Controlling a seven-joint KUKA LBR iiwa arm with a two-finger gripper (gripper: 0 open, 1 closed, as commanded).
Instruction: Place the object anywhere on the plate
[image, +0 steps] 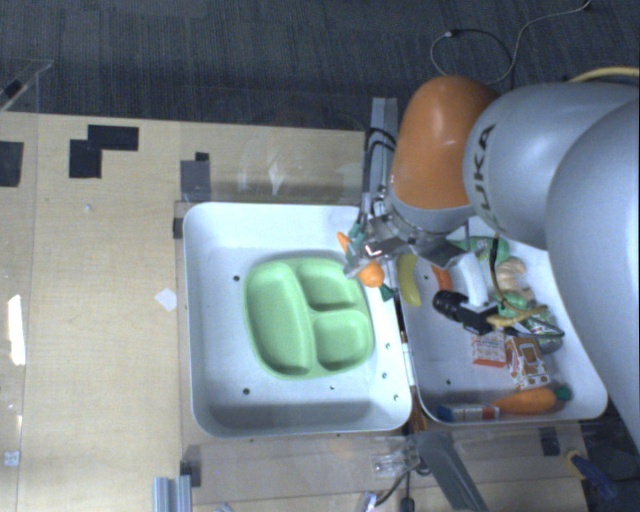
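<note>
A green divided plate (305, 315) lies in the left white bin (215, 300). My gripper (362, 255) hangs over the plate's upper right corner, close to the wall between the two bins. It is shut on a small orange object (372, 274). One orange end pokes out below the fingers and another bit shows at their upper left. The object is just above the plate's rim, and I cannot tell whether it touches it. The grey arm with its orange band (440, 140) hides the back of the right bin.
The right bin (440, 390) holds a yellow piece (408, 282), printed packets (515, 352), a carrot-like orange item (525, 402) and a pen-like stick (465, 411) along its front. The left bin's floor is bare around the plate.
</note>
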